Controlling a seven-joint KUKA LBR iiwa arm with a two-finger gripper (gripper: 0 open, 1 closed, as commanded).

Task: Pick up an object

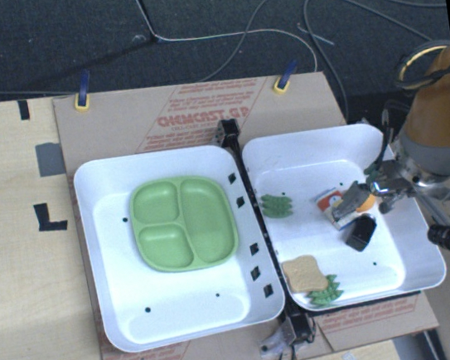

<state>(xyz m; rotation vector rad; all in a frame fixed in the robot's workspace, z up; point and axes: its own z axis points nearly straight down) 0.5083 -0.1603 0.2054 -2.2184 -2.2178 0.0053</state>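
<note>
In the left bin (103, 260) lies a green plate (184, 223). In the right bin (288, 153) are a green leaf (276, 204), toast (303, 273) and a red-and-white item (328, 199). The end effector (356, 212) hangs over this item; its state I cannot tell. The toast is probably light and stiff; take it by its edges.

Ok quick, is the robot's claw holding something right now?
Gripper: low in the right bin among some small things; whether it holds one cannot be told.
</note>
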